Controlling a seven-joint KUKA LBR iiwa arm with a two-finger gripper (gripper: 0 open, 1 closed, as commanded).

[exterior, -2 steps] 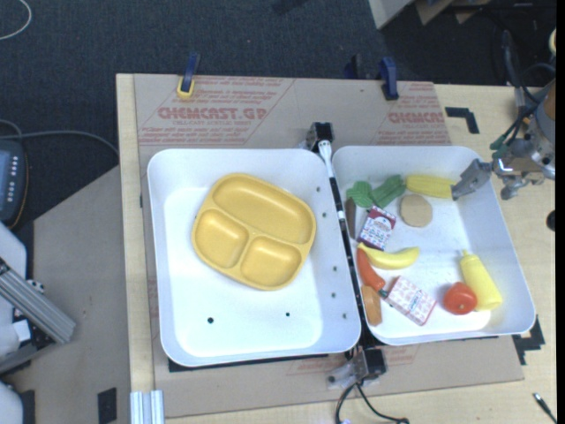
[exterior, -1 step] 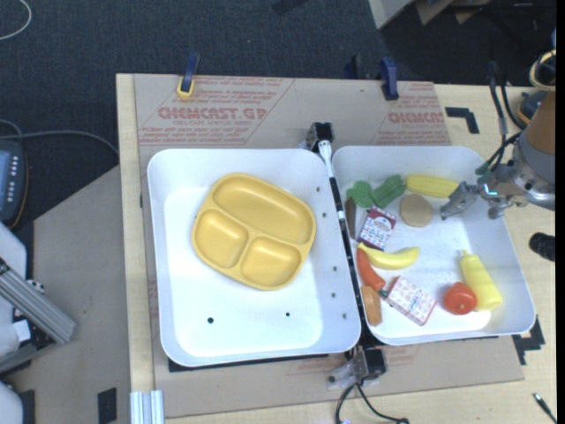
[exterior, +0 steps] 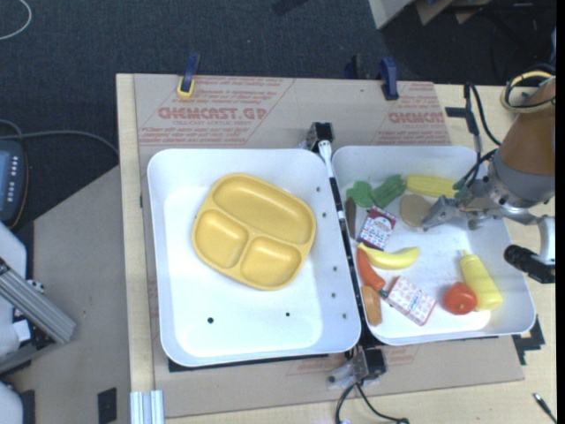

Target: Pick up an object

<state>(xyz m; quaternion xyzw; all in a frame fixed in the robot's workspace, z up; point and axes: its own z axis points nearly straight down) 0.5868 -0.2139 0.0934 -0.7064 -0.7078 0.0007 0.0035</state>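
The flat tan oval piece [exterior: 412, 209] lies in the right white bin [exterior: 516, 321], at its far side, touching the tool's [exterior: 439, 213] left tip; the grey fingers stand spread and grip nothing.

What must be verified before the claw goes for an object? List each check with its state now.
1. Claw is over the right bin: ok.
2. Claw grips nothing yet: cannot tell.
3. Nearest target, the tan round piece, lies free of neighbours: ok.
4. Banana is unobstructed from above: ok.
5. Tomato stands apart from the mustard bottle: not ok, they touch.
6. Yellow divided plate in the left bin is out of the path: ok.
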